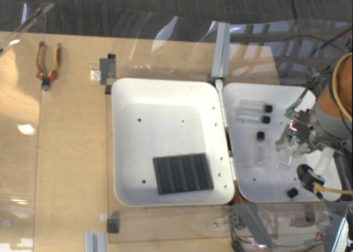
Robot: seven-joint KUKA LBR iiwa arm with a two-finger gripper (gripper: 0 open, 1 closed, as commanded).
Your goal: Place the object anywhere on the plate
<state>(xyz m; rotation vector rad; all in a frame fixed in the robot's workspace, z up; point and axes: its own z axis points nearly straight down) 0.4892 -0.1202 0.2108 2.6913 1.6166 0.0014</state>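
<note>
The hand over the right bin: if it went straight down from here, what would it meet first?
Probably a clear vial lying beneath the hand, on the right bin floor; depth is hard to judge here.

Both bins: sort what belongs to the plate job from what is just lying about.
Job: clear vials in the right bin; dark ridged plate in the left bin; gripper.
Lying about: red-handled pliers on the bench.

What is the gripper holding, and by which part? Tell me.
It cannot be told. The gripper sits low in the right bin among clear vials, but the view is too blurred to show anything gripped.
</note>
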